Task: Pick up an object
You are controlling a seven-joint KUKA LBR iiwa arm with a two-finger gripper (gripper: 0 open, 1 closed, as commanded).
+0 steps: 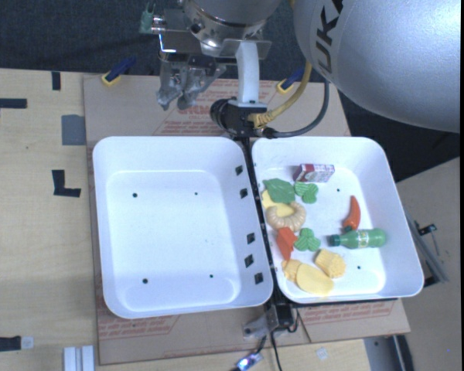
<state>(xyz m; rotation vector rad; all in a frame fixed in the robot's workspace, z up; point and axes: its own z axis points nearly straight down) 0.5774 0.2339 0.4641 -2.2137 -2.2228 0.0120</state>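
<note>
Looming arm overhangs the counter. Behind the left bin hangs the tool, grip state untellable. Right of that bin, the right bin holds bottle, pepper, box.

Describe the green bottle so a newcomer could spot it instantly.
Look in the right bin, near its right wall. The green bottle lies on its side just below the red chili. Its long bottle shape sets it apart from the leafy green toys.

Grey KUKA arm cut off by top and right edges. End effector fingers too small/dark to read. Small red-white box label illegible.
</note>
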